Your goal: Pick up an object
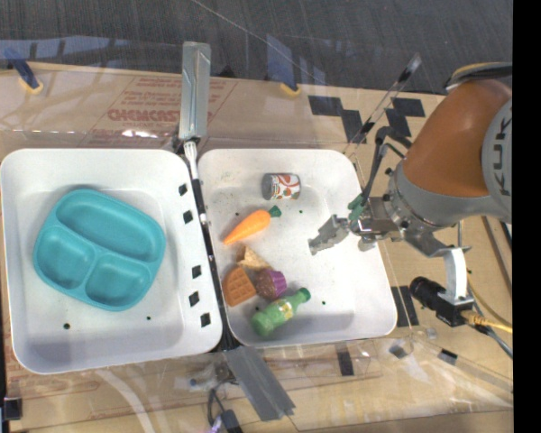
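While pincer [327, 235] hovers, grip state unclear | carrot [249, 225] lies left, apart

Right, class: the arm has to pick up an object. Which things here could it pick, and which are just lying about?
Could be picked, all in the right bin:
carrot
small can
green bottle
purple piece
waffle-like piece

Lying about:
blue divided plate in the left bin

The gripper hovers over the right bin.

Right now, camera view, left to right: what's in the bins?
Blue plate → carrot → can → gripper. The pile below the carrot overlaps it in order, so I left it out.
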`<state>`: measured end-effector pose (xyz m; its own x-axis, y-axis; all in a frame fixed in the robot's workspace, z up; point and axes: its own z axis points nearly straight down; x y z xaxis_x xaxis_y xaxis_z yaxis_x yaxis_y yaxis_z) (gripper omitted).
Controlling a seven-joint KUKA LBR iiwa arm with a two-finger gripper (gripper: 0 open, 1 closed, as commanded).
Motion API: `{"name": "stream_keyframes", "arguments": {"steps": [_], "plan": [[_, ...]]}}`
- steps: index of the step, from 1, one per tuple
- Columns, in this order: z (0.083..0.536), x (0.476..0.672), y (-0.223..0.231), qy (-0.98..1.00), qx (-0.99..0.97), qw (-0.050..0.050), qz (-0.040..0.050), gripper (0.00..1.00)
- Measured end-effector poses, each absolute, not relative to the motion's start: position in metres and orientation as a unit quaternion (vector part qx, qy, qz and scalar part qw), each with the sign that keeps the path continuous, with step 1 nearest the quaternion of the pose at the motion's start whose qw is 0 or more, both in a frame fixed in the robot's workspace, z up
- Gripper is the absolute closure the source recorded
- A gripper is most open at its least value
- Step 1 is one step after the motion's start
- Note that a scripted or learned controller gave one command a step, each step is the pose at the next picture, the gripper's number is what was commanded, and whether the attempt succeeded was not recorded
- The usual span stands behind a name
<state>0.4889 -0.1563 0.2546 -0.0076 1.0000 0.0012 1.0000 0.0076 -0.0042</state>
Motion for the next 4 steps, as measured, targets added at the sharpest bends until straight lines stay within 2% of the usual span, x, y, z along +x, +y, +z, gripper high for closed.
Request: {"name": "stream_keyframes", "arguments": {"steps": [1,2,3,4], "plan": [[0.303,0.484,-0.212,-0.783,-0.622,-0.001,0.0004,0.0],[0.113,0.483,-0.202,-0.825,-0.565,-0.001,-0.0006,0.0],[0.092,0.55,-0.209,-0.741,-0.671,0.0,0.0002,0.0],[0.091,0.645,-0.184,-0.721,-0.692,0.002,0.0006,0.0]]}}
